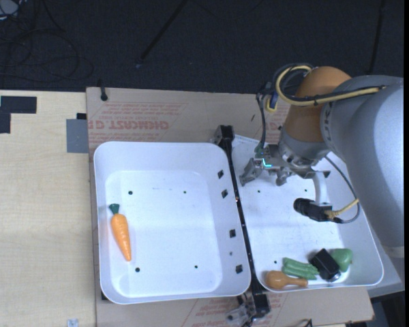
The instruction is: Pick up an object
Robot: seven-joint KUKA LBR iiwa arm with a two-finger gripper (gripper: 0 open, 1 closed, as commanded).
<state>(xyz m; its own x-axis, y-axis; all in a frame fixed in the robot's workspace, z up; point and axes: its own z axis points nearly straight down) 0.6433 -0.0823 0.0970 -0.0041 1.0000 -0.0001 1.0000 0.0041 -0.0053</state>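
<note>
grey arm (368, 155) over right bin (368, 278), reaching from right. left bin (157, 155) holding carrot (120, 231), long axis running near-to-far. gripper (269, 172) at right bin's far-left part, grip state impossible to tell. toy cluster (312, 270) well nearer, toward bin's near-right corner.

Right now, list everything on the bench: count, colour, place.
Bins: 2, white, side by side; left bin, right bin.
Carrot: 1, orange with green top, left bin, near its left wall.
Green toys: 2, right bin's near edge; one long, one rounded.
Black block: 1, black, between the green toys.
Orange-tan toy: 1, right bin's near-left corner.
Cardboard sheet: 1, brown, under the bins.
Arm: 1, grey with orange band, over the right bin.
Gripper: 1, dark metal, above the right bin's far-left part.
</note>
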